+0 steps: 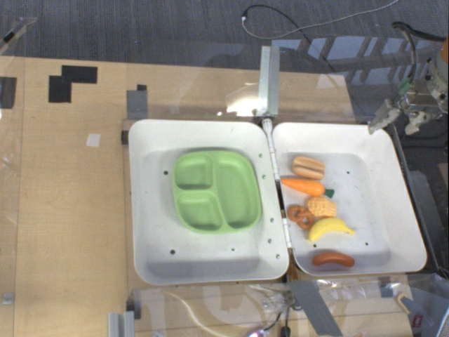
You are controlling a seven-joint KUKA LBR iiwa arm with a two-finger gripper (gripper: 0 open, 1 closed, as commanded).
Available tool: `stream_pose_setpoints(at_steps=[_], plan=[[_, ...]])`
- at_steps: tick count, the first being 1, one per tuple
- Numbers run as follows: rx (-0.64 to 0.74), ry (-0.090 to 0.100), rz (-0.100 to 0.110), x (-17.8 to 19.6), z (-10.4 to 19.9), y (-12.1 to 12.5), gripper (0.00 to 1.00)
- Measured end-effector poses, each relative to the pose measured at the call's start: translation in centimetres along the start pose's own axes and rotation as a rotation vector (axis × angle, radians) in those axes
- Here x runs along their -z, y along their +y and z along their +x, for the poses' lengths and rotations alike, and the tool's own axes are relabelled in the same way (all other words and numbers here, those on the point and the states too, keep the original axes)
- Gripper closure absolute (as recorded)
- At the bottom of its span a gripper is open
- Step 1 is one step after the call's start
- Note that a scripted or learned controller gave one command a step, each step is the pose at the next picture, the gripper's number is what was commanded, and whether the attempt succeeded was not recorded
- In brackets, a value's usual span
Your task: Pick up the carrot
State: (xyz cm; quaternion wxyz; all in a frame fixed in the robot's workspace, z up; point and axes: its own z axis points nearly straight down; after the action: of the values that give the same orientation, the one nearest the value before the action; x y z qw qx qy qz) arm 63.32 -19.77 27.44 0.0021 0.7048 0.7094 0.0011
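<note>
Gripper [400, 116] up at the far right, poised beyond the back corner of the right bin [379, 241]; fingers spread apart, gripping nothing. Well apart from the carrot [303, 186]. Carrot lying flat by the right bin's left wall, tip pointing left, just below the hot dog bun [309, 166] and just above the corn [321, 206]. Pretzel [299, 216], banana [330, 228] and sausage [333, 260] further down. Over in the left bin [151, 258], green divided plate [215, 191] sitting square in the middle.
</note>
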Motion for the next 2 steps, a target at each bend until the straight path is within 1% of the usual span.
stream_pose_setpoints(at_steps=[1,2], plan=[[0.21,0.001,0.0,-8.0,5.7,-3.5,0.0],[0.385,-0.002,-0.01,-18.3,10.7,-5.4,0.0]])
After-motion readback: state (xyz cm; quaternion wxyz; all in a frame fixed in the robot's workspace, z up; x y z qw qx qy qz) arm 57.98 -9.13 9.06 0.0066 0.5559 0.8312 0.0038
